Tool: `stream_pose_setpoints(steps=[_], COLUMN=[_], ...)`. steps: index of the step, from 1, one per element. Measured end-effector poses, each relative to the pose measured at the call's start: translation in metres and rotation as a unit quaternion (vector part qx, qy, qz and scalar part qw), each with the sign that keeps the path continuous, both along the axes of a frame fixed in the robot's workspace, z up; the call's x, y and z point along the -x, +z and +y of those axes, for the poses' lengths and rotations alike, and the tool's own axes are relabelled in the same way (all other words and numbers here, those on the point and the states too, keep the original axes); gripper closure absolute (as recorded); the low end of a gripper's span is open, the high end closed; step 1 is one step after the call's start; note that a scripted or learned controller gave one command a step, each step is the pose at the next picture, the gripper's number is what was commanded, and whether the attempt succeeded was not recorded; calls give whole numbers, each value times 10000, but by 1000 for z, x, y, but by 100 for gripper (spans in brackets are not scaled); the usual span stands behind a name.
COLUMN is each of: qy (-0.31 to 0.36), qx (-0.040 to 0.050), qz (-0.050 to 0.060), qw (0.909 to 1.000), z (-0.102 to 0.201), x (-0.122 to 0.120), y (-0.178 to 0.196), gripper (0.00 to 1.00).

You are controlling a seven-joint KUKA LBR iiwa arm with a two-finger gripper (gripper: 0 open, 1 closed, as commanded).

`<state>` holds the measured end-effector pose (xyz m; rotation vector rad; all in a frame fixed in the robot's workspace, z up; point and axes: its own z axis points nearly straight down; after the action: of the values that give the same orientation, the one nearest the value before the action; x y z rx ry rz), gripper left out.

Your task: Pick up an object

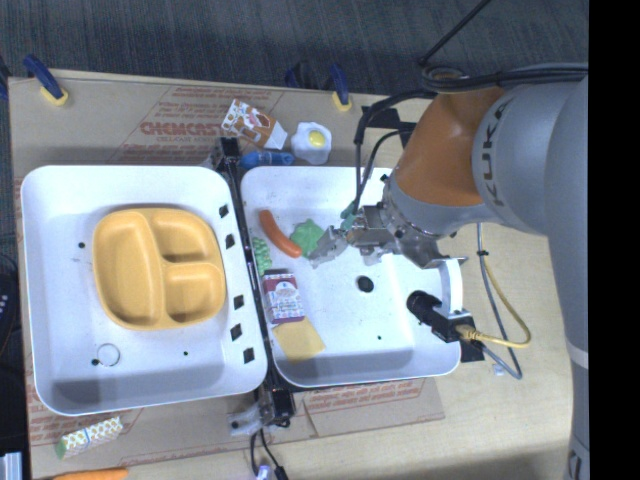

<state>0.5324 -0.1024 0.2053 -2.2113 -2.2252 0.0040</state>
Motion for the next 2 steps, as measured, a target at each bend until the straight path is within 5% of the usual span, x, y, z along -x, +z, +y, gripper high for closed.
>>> stream_pose_setpoints(steps=[1, 2], qy=[-223, 76], qx=[8, 10], qz=[6, -18], qw=[9998, 10000], z=[7, 11], x=[-62, -78], y=[-94, -114], gripper=[0, 0])
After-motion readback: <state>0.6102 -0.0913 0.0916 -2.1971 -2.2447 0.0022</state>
